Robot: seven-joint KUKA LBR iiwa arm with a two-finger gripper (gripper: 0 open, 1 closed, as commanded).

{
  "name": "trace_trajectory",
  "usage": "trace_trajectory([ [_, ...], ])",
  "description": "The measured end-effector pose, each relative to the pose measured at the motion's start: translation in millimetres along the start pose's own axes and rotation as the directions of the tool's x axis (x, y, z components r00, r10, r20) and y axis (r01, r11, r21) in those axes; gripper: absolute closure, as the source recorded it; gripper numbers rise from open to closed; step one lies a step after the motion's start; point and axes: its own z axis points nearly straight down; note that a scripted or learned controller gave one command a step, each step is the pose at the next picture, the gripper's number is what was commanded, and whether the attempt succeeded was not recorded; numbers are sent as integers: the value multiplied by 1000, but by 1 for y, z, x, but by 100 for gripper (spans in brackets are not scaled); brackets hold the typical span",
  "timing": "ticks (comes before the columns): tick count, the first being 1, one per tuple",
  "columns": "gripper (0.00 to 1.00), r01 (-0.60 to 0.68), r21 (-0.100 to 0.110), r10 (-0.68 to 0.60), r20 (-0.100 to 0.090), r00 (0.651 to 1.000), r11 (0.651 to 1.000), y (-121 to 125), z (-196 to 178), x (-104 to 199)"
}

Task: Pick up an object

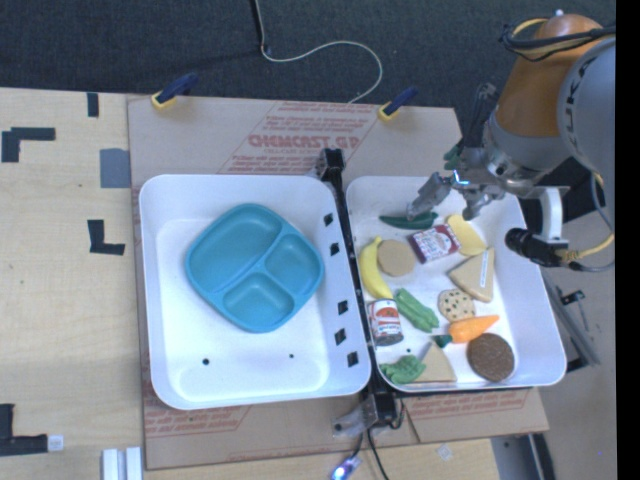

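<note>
In the camera view, the arm [560,78] is seen entering from the right, its grey body and orange band held above the upper right corner of the right bin [545,353]. The wrist is bent downward and to the left, so that the tool [452,196] is brought low over the bin's upper part. The tool is spread open: one finger is angled left toward a dark green pod-shaped piece [408,219], the other is pointed down near a pale yellow piece [465,234]. Nothing is held between the fingers.

The toy food is gathered in the right bin. A small dark red packet [433,243] is placed just below the tool, between the green pod and the yellow piece. A banana [372,271] is laid along the bin's left wall, with a round tan biscuit [397,259] touching it. A wedge of cheese [474,276] and a chip cookie [455,303] are found further down, beside a green bean pod [415,309] and a carrot [468,329]. A small can [386,322], a brown round cookie [491,357], a sandwich triangle [436,365] and a green leafy piece [402,371] are set along the near edge.

In the left bin [170,368], a blue divided plate [255,266] is laid tilted near the middle. Both bins are borne on a cardboard sheet [300,138] over the surface [60,298].
</note>
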Motion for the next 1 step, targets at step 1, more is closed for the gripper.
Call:
trace_trajectory([
  [1,0,2,2,-2,0,1000,1000,-11,26,39],
])
